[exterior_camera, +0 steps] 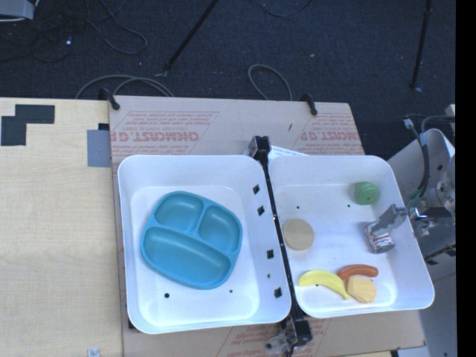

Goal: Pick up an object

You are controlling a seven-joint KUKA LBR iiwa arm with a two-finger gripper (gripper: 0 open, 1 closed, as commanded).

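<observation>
Grey arm — cables along it — ending in a metallic gripper

Overhead light is bright and even on my bench. The two shallow white plastic bins are near blown out, with mild glare. Shadows are soft and short. The dark carpeted floor is dim and grainy. Overall focus is slightly soft.

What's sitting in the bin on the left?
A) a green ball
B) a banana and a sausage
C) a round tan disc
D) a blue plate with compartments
D: the blue divided plate lies alone in the left bin, while the banana, sausage, green ball and tan disc are all in the right bin.
</observation>
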